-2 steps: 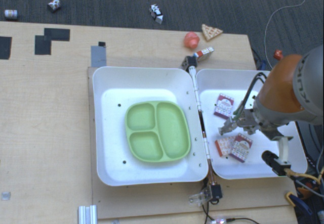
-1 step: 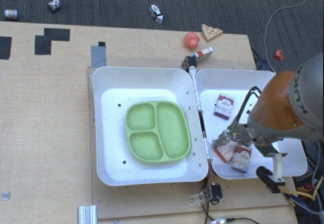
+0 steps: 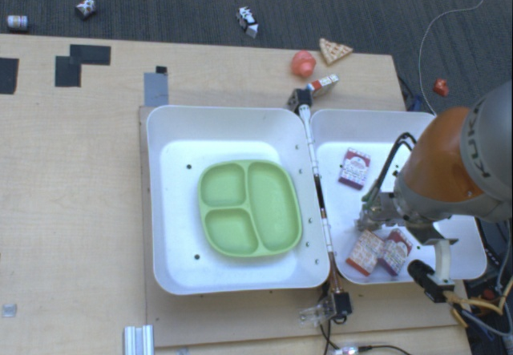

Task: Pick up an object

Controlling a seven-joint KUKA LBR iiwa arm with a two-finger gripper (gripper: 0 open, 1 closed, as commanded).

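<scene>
From where I stood, the grey arm (image 3: 461,165) with its orange band reached in from the right over the right-hand white bin (image 3: 333,145). Its tool (image 3: 377,217) hung low above the bin floor, close over two small packets; whether it was open or closed I could not tell, and nothing was visibly in its hold. The two packets lay side by side near the bin's front edge: a red-and-white packet (image 3: 365,253) and, touching it on the right, a red-and-purple one (image 3: 395,253). A third small red-and-white packet (image 3: 354,167) lay apart, toward the back of the same bin. The left bin (image 3: 160,185) held a light green divided plate (image 3: 249,209) with three compartments. On the worktop (image 3: 72,209) behind the bins sat a red ball (image 3: 303,63) and a toy pizza slice (image 3: 335,50).
</scene>
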